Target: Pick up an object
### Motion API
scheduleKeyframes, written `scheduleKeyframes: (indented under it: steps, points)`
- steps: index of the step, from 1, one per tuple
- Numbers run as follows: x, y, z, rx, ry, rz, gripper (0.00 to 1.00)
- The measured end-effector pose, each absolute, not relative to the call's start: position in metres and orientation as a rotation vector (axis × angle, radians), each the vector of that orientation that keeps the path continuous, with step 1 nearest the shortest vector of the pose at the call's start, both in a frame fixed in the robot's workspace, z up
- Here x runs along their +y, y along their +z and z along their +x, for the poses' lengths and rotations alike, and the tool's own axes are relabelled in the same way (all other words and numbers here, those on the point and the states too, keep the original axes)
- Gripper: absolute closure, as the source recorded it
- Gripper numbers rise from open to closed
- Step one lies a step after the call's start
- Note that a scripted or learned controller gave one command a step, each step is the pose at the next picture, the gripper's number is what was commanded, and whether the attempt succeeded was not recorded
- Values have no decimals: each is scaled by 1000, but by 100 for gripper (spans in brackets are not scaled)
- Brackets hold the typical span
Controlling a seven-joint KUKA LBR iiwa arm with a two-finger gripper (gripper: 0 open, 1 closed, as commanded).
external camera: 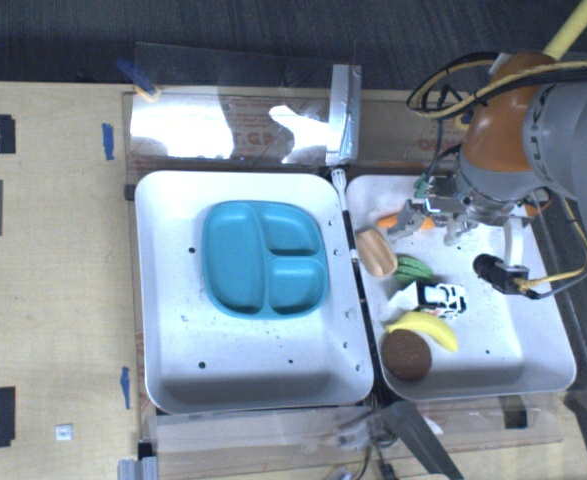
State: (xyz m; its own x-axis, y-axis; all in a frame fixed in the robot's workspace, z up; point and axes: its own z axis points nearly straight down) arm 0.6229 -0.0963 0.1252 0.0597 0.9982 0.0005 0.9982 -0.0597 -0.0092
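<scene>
Your gripper [435, 218] hangs low over the far edge of the right bin [543, 363], and you cannot tell from here how its jaws stand. The bread roll [377, 252], green vegetable [413, 266], banana [428, 328] and brown ball [407, 354] crowd the left edge; a descent there could nudge neighbours or catch the wall.
</scene>
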Motion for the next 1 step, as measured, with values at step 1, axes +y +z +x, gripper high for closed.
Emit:
scheduleKeyframes:
  steps: [1]
  points:
    - [-105, 96, 539, -2384, -1, -2048, 0]
